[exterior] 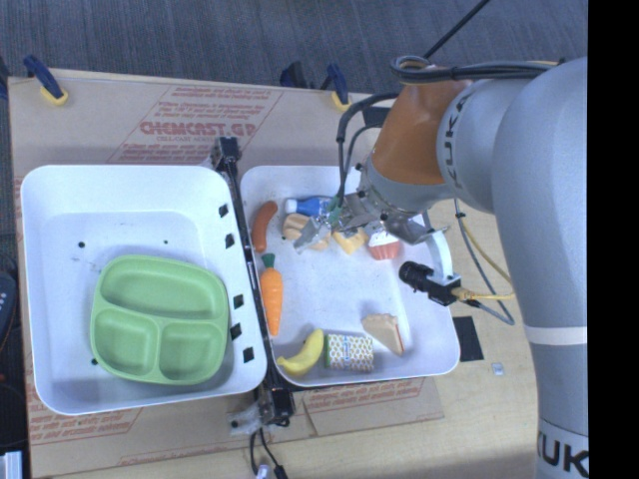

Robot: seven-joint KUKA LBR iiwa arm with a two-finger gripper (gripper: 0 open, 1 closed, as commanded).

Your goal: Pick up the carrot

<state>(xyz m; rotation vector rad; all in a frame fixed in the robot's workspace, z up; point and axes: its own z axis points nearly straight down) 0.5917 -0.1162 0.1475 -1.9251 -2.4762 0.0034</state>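
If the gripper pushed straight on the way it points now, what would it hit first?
Probably the hot dog. The gripper points left across the right bin; the carrot lies nearer the camera, off that line. Depth is unclear.

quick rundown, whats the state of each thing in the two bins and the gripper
orange toy carrot: flat in right bin by left wall, ungrasped
two-finger gripper: low over the bin's far end, away from carrot
reddish sausage: lying beyond the carrot
yellow banana: lying at near edge
patterned can: on its side beside the banana
green divided plate: flat in left bin
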